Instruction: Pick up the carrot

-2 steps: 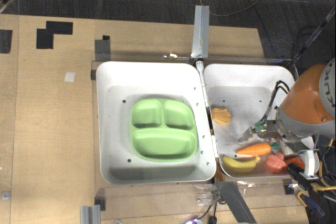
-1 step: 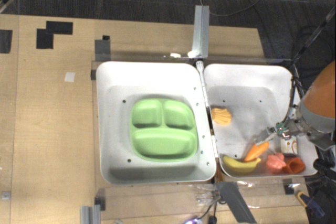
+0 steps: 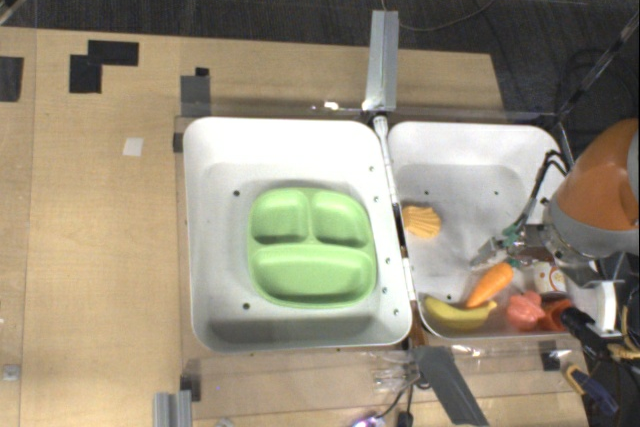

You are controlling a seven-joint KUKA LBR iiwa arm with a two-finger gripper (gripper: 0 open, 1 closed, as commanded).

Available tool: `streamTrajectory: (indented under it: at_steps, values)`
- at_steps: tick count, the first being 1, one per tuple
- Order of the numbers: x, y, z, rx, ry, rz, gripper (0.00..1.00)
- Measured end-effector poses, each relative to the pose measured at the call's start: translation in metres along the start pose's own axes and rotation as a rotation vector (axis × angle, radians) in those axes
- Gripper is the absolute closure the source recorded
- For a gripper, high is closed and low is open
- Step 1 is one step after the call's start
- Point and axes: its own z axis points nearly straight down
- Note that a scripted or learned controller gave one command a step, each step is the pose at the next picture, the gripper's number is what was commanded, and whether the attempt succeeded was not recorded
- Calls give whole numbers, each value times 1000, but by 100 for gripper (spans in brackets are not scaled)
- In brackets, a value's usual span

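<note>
The orange carrot (image 3: 489,284) lies tilted in the right bin (image 3: 450,165), near its front edge, with its lower end resting against a yellow banana (image 3: 458,312). My gripper (image 3: 503,249) reaches in from the right and hangs right at the carrot's upper end. The wrist's bulk and cables hide the point of contact. The grey arm with its orange band (image 3: 605,187) covers the bin's right side.
A yellow ridged toy food (image 3: 421,221) sits by the right bin's left wall. A pink-red item (image 3: 527,309) lies right of the carrot. The left bin (image 3: 215,215) holds a green divided plate (image 3: 312,245). A metal post (image 3: 382,60) stands behind the bins.
</note>
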Motion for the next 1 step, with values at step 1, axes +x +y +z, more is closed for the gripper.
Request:
streamTrajectory:
  at_steps: [1]
  values:
    - [-4, 2, -11, -10, -11, -1, 100]
